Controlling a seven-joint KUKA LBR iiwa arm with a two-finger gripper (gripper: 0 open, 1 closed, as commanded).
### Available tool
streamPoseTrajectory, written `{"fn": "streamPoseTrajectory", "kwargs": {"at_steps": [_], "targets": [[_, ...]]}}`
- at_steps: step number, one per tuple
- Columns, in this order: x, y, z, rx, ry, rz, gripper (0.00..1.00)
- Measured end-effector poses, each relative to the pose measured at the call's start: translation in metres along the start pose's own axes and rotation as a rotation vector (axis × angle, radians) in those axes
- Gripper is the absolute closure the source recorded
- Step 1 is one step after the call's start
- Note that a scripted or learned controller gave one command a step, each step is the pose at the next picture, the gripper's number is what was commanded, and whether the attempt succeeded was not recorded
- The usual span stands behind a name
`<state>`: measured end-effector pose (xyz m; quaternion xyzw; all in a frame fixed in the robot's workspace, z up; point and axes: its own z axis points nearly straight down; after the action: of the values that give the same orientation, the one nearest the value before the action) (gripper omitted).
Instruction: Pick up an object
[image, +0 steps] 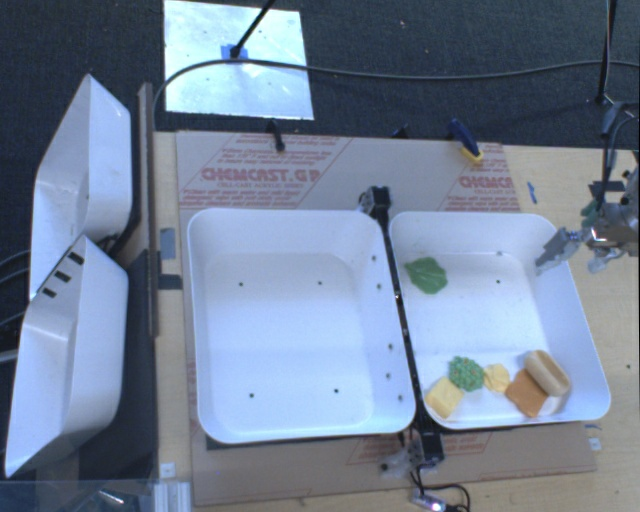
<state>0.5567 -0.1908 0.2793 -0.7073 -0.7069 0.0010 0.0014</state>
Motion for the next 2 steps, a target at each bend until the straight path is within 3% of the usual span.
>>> {"fn": "streamPoseTrajectory", "kwargs": {"at_steps": [1,2], "targets": [[0.000,0.001,-0.002,-0.004,-0.001,-0.001,0.00],[0.001,0.000,0.060,0.001,0.001,-0.001,0.00]]}}
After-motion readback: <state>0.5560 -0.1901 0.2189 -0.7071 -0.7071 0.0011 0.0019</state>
